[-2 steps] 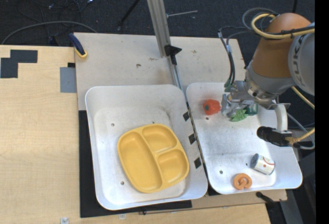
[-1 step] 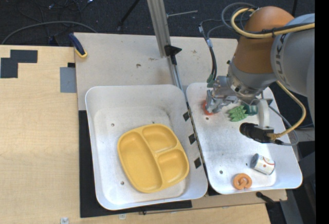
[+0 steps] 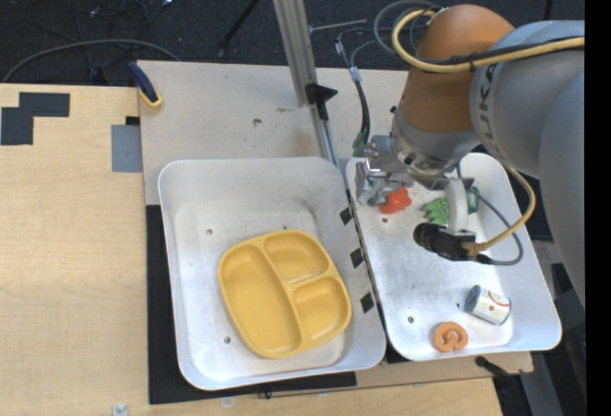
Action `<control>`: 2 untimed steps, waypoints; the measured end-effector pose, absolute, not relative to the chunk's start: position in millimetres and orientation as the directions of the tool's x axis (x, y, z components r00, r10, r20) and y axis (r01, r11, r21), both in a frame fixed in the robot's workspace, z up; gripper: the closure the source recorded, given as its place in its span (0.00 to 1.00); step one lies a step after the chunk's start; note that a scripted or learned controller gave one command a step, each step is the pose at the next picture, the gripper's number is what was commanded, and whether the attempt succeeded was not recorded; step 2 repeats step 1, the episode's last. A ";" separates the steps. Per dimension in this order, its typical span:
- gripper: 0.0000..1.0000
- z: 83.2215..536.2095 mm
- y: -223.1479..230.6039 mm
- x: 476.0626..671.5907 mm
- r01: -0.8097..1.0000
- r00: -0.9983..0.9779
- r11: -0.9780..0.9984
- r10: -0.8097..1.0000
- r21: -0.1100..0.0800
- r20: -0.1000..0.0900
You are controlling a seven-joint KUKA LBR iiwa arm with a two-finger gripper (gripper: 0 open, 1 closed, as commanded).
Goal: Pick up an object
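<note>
The arm reaches into the right bin (image 3: 535, 328), placing the gripper (image 3: 380, 183) at that bin's upper left corner, directly above and touching or nearly touching a small red object (image 3: 394, 201); the step in hand is judged to be the descent or closure on this object. Whether the gripper is spread, pressed together or pinching the red object cannot be told, because the wrist and cabling cover it, so the next move calls for confirmed closure before any lift. A green object (image 3: 437, 210) beside it is partly hidden.
</note>
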State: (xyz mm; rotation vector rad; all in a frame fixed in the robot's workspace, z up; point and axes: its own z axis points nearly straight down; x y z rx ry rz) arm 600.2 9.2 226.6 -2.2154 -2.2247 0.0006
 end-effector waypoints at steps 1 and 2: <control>1.00 219.9 56.3 595.2 1.000 -0.003 0.003 1.000 -0.005 0.001; 1.00 219.9 56.3 595.2 1.000 -0.003 0.003 1.000 -0.005 0.001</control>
